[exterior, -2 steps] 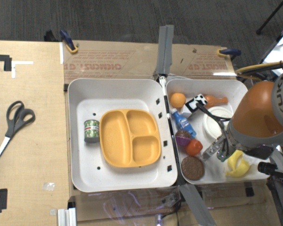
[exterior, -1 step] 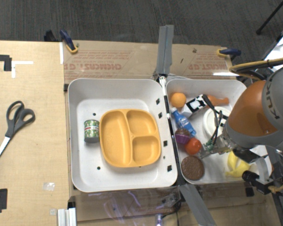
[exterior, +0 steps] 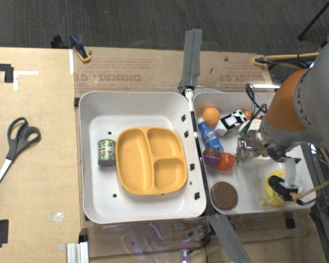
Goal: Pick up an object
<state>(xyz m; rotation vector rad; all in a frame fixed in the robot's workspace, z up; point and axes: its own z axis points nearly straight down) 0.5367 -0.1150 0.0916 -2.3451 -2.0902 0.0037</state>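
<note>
Camera view: the gripper [exterior: 245, 147] hangs low in the right bin [exterior: 252, 207], just beside a red ball [exterior: 227, 161] and purple toy [exterior: 211, 156] near the bin's left wall; whether it pinches anything cannot be told. The left bin [exterior: 93, 196] holds a yellow plate [exterior: 151, 160] and a can [exterior: 106, 152].

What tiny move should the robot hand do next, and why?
Probably a small drop toward the red ball. The gripper sits in the right bin just beside it, with nothing seen between its fingers, and that ball is the closest thing to grab.
</note>
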